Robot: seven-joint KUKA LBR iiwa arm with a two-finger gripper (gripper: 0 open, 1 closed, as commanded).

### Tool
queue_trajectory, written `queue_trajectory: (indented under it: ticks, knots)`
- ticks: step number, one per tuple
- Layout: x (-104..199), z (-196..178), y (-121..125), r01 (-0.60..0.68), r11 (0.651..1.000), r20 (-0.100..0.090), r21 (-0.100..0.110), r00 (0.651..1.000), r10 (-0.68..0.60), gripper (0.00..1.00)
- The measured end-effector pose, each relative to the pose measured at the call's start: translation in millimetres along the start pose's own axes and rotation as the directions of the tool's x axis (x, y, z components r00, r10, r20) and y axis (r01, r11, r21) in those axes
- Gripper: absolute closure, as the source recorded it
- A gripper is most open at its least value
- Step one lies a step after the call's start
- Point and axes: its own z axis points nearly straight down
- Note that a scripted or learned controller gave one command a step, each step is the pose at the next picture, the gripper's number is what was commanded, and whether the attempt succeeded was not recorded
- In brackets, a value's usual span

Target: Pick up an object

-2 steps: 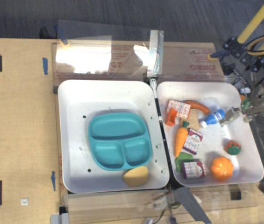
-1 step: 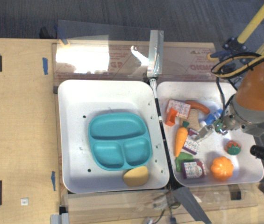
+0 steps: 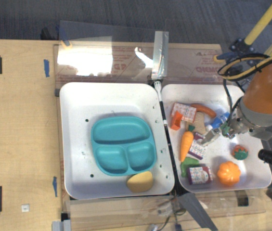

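Observation:
The right bin (image 3: 263,179) holds several toy foods. Among them are a white and red carton (image 3: 183,112), an orange sausage (image 3: 204,109), a carrot (image 3: 187,145), a tan bread slice (image 3: 200,124) and a small purple and white packet (image 3: 197,150). Nearer the front lie a dark jar (image 3: 199,174), an orange fruit (image 3: 228,173) and a red and green piece (image 3: 240,151). My gripper (image 3: 212,134) reaches in from the right, low over the middle of this bin. It is just right of the carrot and above the packet. A blue piece (image 3: 218,121) lies beside it.
The left bin (image 3: 73,105) carries a teal divided plate (image 3: 123,145) and a yellowish lump (image 3: 140,181) at its front edge. A metal strip (image 3: 160,54) and clear sheet stand behind the bins. The arm's orange band (image 3: 270,90) overhangs the right bin's far right side.

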Motion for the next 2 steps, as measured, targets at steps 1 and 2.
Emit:
queue_trajectory:
  ticks: [1,2]
  knots:
    - [4.6,25.6,81.7,0.04,0.999,0.009,-0.016,0.999,-0.04,0.0]
    - [-15.0,26.0,82.3,0.092,0.996,0.0,-0.015,0.996,-0.092,0.0]
